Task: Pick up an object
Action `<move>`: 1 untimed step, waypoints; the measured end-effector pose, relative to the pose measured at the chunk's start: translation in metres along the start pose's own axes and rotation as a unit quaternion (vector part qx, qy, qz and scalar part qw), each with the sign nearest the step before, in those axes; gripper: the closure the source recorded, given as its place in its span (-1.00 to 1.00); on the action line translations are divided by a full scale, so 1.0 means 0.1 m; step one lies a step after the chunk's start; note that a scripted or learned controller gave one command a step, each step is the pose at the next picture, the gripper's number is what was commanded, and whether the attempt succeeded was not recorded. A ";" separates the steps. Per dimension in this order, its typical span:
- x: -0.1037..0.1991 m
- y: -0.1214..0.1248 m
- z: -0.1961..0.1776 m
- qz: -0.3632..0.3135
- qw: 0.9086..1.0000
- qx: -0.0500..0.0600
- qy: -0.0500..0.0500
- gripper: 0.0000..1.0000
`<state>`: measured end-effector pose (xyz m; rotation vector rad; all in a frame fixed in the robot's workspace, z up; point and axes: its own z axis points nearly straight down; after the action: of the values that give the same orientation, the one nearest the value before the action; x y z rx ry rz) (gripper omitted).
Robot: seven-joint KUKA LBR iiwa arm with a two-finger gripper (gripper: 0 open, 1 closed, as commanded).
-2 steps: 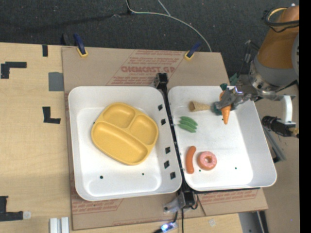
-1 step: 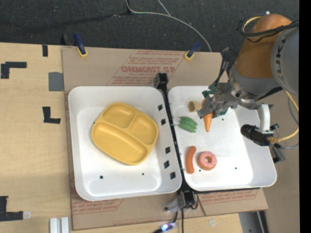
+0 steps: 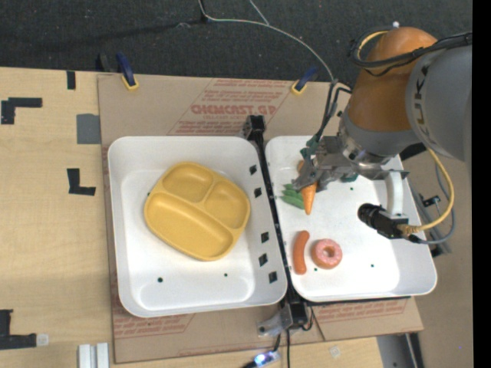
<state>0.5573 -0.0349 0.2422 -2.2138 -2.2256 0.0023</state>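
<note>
- Two shallow white bins side by side on a cardboard sheet over the counter (image 3: 46,205); left bin (image 3: 123,282), right bin (image 3: 414,282).
- In the left bin: a yellow divided plate (image 3: 197,210), lying flat near the middle.
- In the right bin: a toy carrot (image 3: 308,198) with green leaves, near the bin's left wall; below it an orange sausage (image 3: 301,252) just beside a pink donut (image 3: 327,254), the two possibly touching.
- Grey arm with orange band (image 3: 387,75) reaching in from the right, wrist over the upper part of the right bin.
- Gripper (image 3: 311,176) low over the carrot's upper end, fingers pointing down and left toward it.
- Finger state: cannot tell how far apart, dark metal parts overlapping the carrot's leaves at this slant; carrot not clearly seen between them.
- Carrot apparently resting on the bin floor, tilted, tip pointing downward in the view.
- Step in hand, as judged: approach or closing on the carrot, lift not yet done.
- Next move calls for: fingers straddling the carrot's thick end, firm closure, then a straight rise clear of the bin wall.
- Risk: tapered, smooth body likely to slip out if pinched near the leaves.
</note>
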 end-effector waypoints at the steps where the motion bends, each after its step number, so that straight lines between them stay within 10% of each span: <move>1: 0.54 -0.04 0.07 -0.001 1.000 0.000 0.000 1.00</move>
<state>0.5534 0.0192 0.2353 -2.2121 -2.2268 0.0018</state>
